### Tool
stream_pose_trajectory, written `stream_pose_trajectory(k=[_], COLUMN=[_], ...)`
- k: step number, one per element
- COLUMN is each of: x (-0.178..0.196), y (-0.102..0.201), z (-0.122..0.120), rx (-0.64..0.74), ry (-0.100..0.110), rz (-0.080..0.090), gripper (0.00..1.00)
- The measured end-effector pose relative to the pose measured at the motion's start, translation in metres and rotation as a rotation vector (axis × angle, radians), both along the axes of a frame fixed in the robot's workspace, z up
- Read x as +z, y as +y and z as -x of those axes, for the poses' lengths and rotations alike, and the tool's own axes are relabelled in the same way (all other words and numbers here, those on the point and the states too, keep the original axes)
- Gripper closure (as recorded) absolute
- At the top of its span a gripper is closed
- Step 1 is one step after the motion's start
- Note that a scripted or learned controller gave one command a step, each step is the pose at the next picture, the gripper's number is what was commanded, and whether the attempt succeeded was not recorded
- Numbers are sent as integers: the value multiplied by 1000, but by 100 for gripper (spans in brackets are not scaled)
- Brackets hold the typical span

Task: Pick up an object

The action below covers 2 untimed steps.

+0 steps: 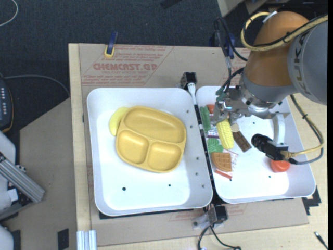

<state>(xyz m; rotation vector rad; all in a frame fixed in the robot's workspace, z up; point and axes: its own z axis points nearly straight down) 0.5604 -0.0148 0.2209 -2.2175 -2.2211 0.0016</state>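
My gripper hangs over the far left part of the right bin, under the grey and orange wrist. Just below it lies a yellow corn cob. Close by are a brown piece, a long green item and a small orange-red bit. A waffle-like piece rests nearer the front, with another green item above it. An orange object lies at the bin's right. Nothing shows in the gripper's hold.
The left bin holds a yellow divided plate with a yellow piece tucked under its left edge. A black divider rail runs between the bins. The bins stand on a cardboard sheet.
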Motion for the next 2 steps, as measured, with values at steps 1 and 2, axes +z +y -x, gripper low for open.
stream_pose_trajectory(k=[1,2], x=[-6,12], y=[4,6], z=[7,2], rx=[-2,-1], ry=[0,-4], rz=[1,1], gripper=[100,100])
